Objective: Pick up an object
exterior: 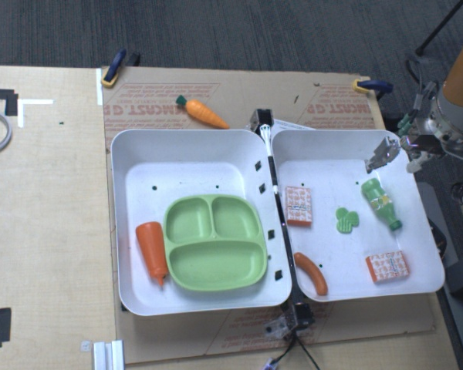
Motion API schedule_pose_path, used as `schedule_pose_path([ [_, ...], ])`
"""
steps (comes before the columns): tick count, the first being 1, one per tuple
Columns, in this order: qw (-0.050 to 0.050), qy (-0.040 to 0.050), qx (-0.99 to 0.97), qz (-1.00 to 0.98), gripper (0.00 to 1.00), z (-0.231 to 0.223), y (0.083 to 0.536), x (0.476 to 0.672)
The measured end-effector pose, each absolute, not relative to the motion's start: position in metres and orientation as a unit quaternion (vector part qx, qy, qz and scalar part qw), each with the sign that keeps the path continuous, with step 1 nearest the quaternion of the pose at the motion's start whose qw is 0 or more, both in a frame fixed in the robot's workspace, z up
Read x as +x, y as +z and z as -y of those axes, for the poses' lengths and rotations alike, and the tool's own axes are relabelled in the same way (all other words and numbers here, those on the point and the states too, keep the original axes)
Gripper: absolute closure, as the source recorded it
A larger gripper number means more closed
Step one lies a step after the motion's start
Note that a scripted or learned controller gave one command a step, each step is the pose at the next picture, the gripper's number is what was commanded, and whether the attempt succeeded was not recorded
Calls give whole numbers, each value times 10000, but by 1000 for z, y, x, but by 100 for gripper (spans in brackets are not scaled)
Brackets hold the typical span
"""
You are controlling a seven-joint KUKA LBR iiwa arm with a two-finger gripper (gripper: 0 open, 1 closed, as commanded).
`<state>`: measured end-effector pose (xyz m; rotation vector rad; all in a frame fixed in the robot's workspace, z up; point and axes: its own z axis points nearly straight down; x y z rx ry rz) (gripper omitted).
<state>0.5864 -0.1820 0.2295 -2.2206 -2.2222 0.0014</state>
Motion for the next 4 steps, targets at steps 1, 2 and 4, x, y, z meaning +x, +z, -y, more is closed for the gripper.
schedule_pose_path([
  [1,1,5,-6957,7183,0,184,147,584],
  [2,-12,-2,-4649,8854,0,217,93,603],
  [4,-6,-1,-4088,9126,100,141,194,560],
])
